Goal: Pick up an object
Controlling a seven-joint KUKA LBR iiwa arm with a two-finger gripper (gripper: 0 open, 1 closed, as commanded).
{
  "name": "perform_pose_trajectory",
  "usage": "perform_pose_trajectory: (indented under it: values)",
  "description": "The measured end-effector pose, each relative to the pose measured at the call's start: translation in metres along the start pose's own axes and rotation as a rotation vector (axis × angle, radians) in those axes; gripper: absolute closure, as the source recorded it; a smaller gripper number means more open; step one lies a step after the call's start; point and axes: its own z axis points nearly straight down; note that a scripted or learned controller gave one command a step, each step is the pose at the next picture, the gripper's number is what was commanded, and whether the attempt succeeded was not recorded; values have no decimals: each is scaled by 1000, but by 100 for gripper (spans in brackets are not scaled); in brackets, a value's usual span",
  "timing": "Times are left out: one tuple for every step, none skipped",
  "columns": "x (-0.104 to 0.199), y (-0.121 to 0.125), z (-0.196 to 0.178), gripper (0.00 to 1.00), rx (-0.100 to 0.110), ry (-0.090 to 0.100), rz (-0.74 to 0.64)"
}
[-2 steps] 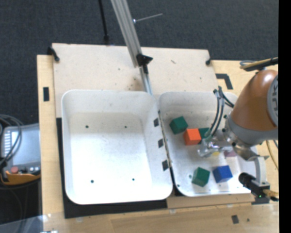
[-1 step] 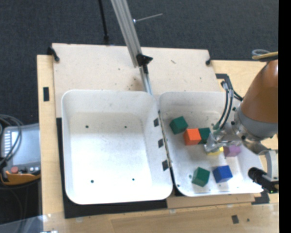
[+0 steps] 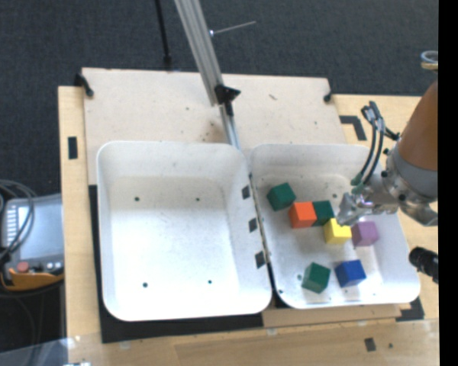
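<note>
The right bin (image 3: 290, 162) holds several small blocks: a green cube (image 3: 281, 197), an orange cube (image 3: 303, 214) with a dark green block (image 3: 323, 210) right behind it, a yellow cube (image 3: 336, 231), a purple cube (image 3: 365, 233), a blue cube (image 3: 350, 272) and another green cube (image 3: 316, 277). My gripper (image 3: 349, 210) reaches in from the right and hangs low over the yellow and purple cubes, its tip just above the yellow one. Nothing shows between the fingers.
The left bin (image 3: 111, 204) sits beside the right one, sharing a raised middle wall (image 3: 253, 219). A slanted aluminium post (image 3: 202, 52) rises from behind the bins. Cables loop off my wrist at the right.
</note>
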Motion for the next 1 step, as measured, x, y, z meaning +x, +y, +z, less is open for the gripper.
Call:
perform_pose_trajectory:
  values:
    - [54,16,16,100,9,3,-2]
